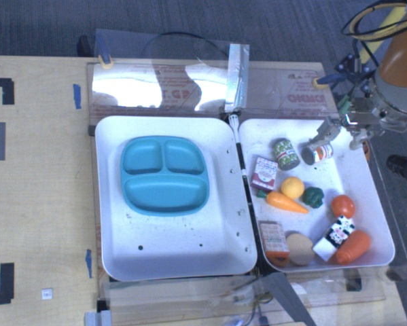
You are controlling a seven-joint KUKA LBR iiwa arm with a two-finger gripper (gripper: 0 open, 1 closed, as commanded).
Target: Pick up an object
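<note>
The gripper (337,136) hovers at the right bin's (376,182) back edge, fingers spread, just above a small can (319,153). Toys crowd the front; the back corner lies open.

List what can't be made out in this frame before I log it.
- Gripper: blurred at the right bin's top; finger state unclear.
- Small can: whether it is touched or gripped is unclear.
- Carton: label too small to read.
- Arm: cut off by the right edge.
</note>
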